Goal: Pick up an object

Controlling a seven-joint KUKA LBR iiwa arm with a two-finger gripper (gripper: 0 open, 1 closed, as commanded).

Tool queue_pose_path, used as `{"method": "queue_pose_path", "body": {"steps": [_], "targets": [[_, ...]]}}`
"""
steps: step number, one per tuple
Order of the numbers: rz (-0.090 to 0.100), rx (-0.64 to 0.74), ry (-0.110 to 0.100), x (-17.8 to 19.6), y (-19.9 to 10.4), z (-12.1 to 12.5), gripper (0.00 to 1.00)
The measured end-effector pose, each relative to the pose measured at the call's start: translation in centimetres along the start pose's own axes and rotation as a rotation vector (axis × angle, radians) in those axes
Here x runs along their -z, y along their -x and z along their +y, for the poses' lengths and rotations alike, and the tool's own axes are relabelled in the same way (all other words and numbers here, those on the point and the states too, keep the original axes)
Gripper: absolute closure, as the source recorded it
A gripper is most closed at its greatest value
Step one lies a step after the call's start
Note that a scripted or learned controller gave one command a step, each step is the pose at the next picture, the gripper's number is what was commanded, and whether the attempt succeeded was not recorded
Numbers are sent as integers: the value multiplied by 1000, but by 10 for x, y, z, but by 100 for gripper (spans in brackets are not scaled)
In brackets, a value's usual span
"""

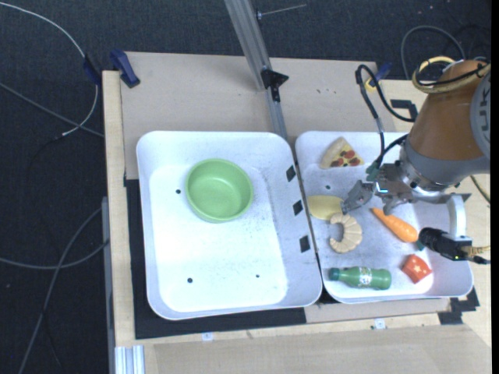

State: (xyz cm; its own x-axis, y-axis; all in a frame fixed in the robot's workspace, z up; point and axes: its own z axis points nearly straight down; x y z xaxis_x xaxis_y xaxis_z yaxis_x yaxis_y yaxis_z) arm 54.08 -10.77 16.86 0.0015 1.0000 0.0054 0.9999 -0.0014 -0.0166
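My gripper (372,201) hangs over the middle of the right bin (444,287). It is open, and I see only bin floor between its fingers. One finger (355,200) points toward a pale yellow piece (323,206) at the bin's left wall, close to it but apart. The other finger (390,203) sits just above the top end of an orange carrot (396,225). A tan ridged pastry (345,234) lies below the gripper. A pizza slice (341,154) lies at the bin's far end. A green bottle (360,277) and a red pepper (417,267) lie along the near edge.
The left bin (171,287) holds a green bowl (220,189). A metal pole (249,29) slants down to the gap between the bins. Cables (374,104) trail behind the right bin, and a black connector (440,242) hangs by the arm.
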Motion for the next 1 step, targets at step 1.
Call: {"method": "queue_pose_path", "body": {"steps": [1], "targets": [[1, 1, 0, -59, -10, -5, 0]]}}
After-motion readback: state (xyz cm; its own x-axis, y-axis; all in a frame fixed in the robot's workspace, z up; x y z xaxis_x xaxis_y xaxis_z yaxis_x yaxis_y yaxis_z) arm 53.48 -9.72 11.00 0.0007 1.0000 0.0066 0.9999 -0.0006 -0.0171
